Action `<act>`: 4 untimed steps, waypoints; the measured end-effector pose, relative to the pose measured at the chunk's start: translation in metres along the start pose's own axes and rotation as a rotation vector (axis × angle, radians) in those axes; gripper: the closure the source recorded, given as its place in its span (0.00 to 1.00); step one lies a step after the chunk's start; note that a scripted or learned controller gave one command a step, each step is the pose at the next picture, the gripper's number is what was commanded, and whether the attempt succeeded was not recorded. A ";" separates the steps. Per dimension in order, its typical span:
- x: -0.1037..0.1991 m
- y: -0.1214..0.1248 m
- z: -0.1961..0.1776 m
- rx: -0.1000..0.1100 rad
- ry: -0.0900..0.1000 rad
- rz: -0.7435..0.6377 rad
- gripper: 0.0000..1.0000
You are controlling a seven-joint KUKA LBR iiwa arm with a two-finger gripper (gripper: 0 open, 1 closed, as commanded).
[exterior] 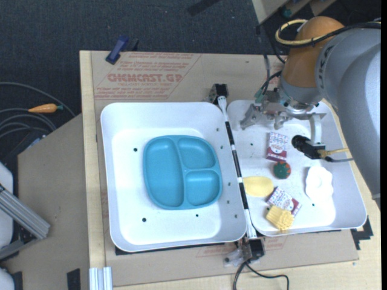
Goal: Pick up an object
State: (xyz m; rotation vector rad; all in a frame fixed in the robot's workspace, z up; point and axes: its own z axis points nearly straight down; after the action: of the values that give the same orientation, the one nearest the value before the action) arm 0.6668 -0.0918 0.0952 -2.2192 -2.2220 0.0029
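Yellow block [279,217] low in right bin [340,205], gripper [262,122] at bin's upper left, fingers spread, empty

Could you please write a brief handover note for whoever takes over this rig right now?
Gripper: open, nothing between its fingers, over the far end of the right bin.
Right bin holds: a red-and-white packet nearest the gripper, a green ball, a yellow oval piece, a white crumpled piece, a smaller packet and a yellow ridged piece.
Left bin: a blue divided plate.
Done: nothing picked up yet.
Left: come down on one thing, close, lift.
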 end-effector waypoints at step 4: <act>-0.002 -0.001 0.011 0.001 0.000 0.001 0.00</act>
State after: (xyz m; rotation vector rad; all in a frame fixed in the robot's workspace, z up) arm 0.6662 -0.0936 0.0846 -2.2202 -2.2201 0.0033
